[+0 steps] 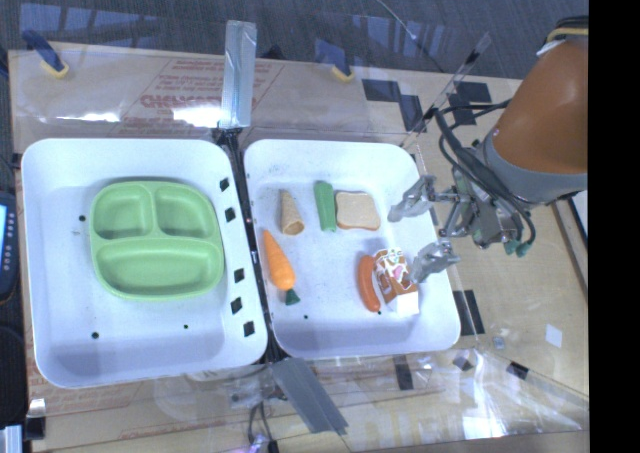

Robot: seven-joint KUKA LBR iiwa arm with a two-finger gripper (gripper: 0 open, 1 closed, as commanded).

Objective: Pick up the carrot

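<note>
The carrot (278,260) lies in the right bin (330,336), close to that bin's left wall, its orange body running on a slant with the green stub at the lower end, nearest the camera. It touches nothing else. Up and to its right sits a small ice-cream cone (290,212), and beside that a green pickle-like stick (325,205) standing roughly parallel to the cone. A slice of toast (357,210) lies just right of the green stick, almost touching it.

Lower in the same bin a reddish sausage (368,283) rests against a small printed carton (397,278) — the 2 are in contact along the sausage's right side.

The gripper (428,229) hangs over the right edge of this bin, well apart from the carrot. Its 2 metal fingers (411,201) are spread wide, one toward the toast and the other down by the carton, with nothing between them. Behind it the grey wrist and the orange band (550,106) reach in from the right.

The left bin (50,241) holds a green divided plate (156,238) with 3 compartments.
</note>
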